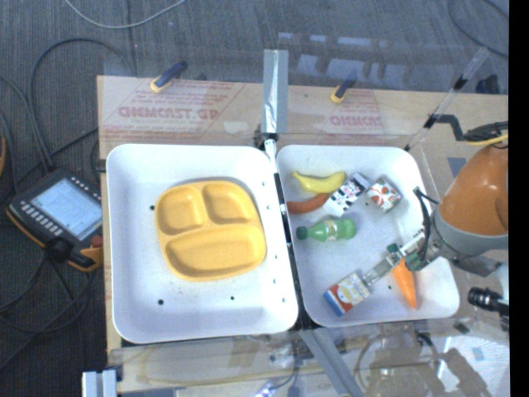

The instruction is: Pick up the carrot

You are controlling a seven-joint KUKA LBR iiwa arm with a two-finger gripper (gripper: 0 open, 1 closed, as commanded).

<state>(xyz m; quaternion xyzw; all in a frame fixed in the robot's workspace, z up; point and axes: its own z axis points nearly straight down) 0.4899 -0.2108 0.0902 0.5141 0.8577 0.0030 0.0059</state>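
The carrot (pixel 406 285) is small and orange and lies in the right bin (pixel 430 304) near its front right corner, pointing toward the front edge. My gripper (pixel 402 257) hangs low over that corner, right at the carrot's top end. The grey arm with its orange band (pixel 478 195) comes in from the right above it. From here I cannot make out whether the gripper touches the carrot.
A small juice carton (pixel 347 292) lies just left of the carrot. Farther back in the right bin are a green bottle (pixel 329 231), a banana (pixel 318 180), a red sausage (pixel 304 206), a cow-patterned carton (pixel 350 192) and a can (pixel 383 194). The left bin (pixel 132 296) holds a yellow divided tray (pixel 212 227).
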